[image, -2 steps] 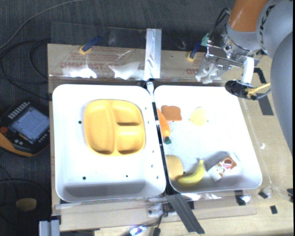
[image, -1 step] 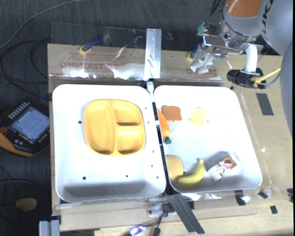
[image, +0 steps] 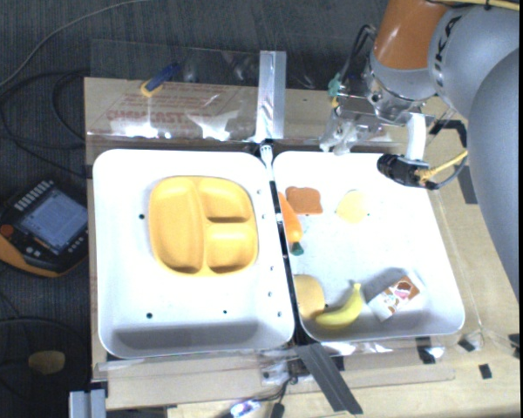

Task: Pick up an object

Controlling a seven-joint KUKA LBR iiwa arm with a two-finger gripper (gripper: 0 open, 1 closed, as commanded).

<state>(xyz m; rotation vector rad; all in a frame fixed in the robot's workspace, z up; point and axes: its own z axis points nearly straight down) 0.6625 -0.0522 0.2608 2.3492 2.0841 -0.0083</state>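
Two white bins sit side by side on a tan desk [image: 466,212]. The left bin [image: 122,233] carries a yellow divided tray [image: 202,225], its shade a warm golden yellow. In the right bin [image: 418,233] lie a brown-orange flat piece [image: 304,199], an orange carrot [image: 291,225] with a dark green tip, a pale cream disc [image: 352,205], a yellow banana [image: 342,309], a tan rounded piece [image: 308,294] and a small carton [image: 394,295] in white with brown and red print. The arm [image: 484,68] is grey with an orange band [image: 410,29], and the claw [image: 338,142] is silvery metal. On the dark grey floor to the left lies a handset [image: 37,229], black with an orange rim.
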